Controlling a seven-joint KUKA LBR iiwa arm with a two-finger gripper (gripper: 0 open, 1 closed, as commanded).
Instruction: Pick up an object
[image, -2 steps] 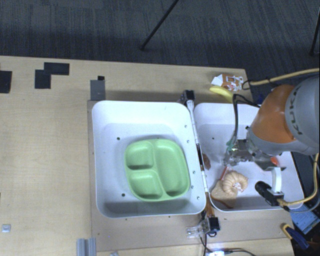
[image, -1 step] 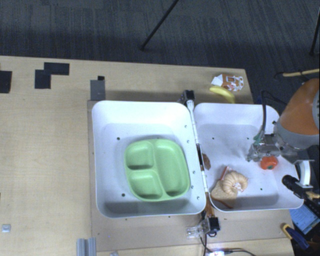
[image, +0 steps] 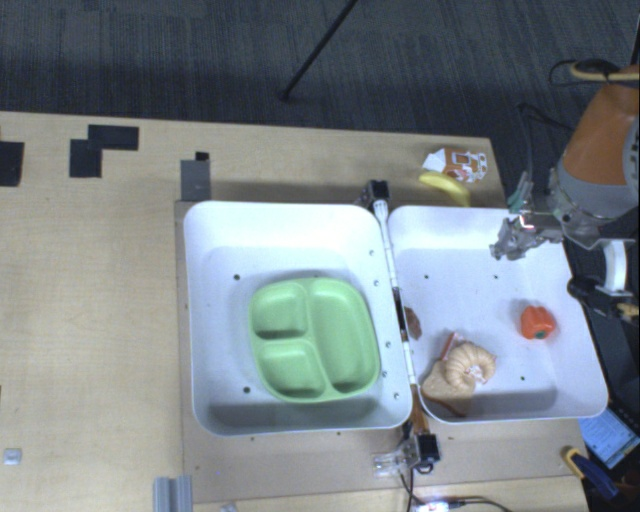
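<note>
You cannot tell from the camera view whether the gripper (image: 512, 240) has its fingers apart or together; it is a small blurred cluster of metal over the right bin's (image: 470, 290) far corner. The arm (image: 600, 150) is cut off by the right edge, so you see just the orange band and part of the wrist. The tan object (image: 458, 370) near the front wall is too soft to identify, and it hides part of a reddish thing beneath it. A small brown item (image: 412, 323) sits against the divider, half hidden by the rim. The printed packet (image: 458, 165) beyond the bins is unreadable.
</note>
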